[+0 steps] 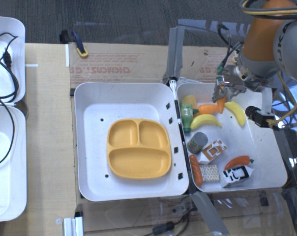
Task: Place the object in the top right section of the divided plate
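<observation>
Claw (221, 93) sits at the carrot's (208, 109) right end; grip state unclear; divided plate (138, 148) well left.

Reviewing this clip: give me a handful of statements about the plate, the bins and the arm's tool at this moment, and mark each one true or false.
1. The yellow divided plate lies in the left bin. True.
2. A banana already sits in the plate's top right section. False: all the plate's sections are bare; both bananas are in the right bin.
3. The tool is above the right bin, near the carrot. True.
4. The toy food items are spread across both bins. False: they are all in the right bin.
5. The plate has three sections. True.
</observation>
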`<state>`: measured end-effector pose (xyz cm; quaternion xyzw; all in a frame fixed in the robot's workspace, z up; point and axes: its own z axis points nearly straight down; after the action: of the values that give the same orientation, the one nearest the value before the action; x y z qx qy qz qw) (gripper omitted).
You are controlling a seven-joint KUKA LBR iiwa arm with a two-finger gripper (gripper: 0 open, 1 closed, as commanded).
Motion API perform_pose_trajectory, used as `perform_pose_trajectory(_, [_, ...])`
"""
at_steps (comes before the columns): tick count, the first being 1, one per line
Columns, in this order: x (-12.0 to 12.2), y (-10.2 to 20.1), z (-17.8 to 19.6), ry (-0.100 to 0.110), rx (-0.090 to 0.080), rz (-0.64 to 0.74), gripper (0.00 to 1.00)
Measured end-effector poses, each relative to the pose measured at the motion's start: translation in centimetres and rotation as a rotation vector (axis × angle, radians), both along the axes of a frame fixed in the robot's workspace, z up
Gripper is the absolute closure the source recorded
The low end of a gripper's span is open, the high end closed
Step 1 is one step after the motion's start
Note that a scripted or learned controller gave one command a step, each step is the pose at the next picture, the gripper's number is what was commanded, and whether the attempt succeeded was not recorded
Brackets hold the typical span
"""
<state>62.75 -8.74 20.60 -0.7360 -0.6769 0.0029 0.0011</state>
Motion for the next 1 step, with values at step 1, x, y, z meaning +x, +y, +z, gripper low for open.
perform_pose_trajectory(1, [-6.02, 6.96, 2.50, -0.001, 0.001, 0.009, 1.00])
